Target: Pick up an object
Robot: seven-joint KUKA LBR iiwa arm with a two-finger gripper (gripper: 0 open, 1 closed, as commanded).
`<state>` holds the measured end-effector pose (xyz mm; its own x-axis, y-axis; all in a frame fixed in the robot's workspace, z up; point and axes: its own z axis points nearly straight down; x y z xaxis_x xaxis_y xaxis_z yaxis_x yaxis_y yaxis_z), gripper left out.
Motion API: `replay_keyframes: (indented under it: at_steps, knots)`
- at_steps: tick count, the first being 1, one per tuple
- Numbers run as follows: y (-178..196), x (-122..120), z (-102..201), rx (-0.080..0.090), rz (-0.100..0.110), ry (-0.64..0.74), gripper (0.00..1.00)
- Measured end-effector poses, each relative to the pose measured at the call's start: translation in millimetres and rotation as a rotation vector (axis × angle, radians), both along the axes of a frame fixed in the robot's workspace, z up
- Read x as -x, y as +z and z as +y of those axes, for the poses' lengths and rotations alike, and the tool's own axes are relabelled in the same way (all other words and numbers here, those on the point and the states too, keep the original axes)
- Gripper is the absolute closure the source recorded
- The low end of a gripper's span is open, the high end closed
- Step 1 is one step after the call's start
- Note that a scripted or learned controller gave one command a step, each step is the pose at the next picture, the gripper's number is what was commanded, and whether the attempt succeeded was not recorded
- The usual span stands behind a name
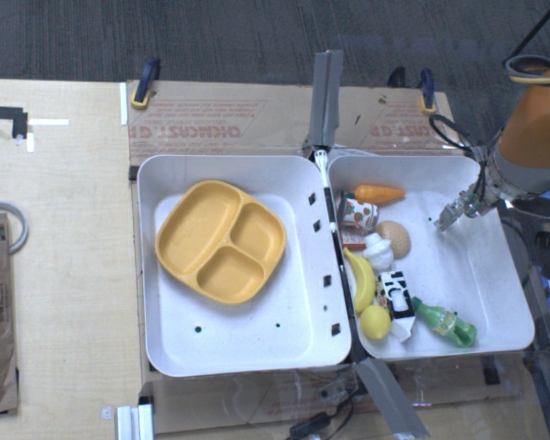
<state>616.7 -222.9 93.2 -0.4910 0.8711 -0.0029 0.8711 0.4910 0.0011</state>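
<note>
Now, target candidates: a cluster lies along the left side of the right bin (518, 333), and no single item is fixed by the task.
Carrot: the carrot (379, 193) lies farthest back, with clear floor to its right.
Cup: a small printed cup (358, 213) lies tipped just near of the carrot, against the bin's left wall.
Round item: a tan ball-like thing (396, 238) sits just right of a white crumpled piece (377, 248).
Banana and lemon: the banana (360, 280) runs along the left wall, with the lemon (375, 322) touching its near end.
Carton: a black and white pack (396, 296) lies just beside the banana.
Bottle: a green bottle (447, 324) lies on its side nearest the front, a little apart from the rest.
Tool: the tool (451, 214) hangs over bare bin floor at the right bin's far right part, well apart from every item; nothing is between its fingers, and whether they are spread or closed I cannot tell.
Arm: the grey arm (529, 145) with its orange band reaches in from the right.
Left bin: the left bin (156, 273) carries a yellow divided plate (221, 241).
Risk, crowding: items touch each other, so a descent there may likely knock a neighbour or pinch two at once.
Risk, wall: things against the left wall leave little room for a finger.
Risk, rolling: the lemon and ball may roll away when nudged.
Risk, empty close: closing where it hangs would catch only air.
</note>
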Motion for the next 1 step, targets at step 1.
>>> replay_keyframes:
  at_steps: [1]
  knots:
    - [8.5,-15.9,1.5,0.001,-0.003,0.27,1.0]
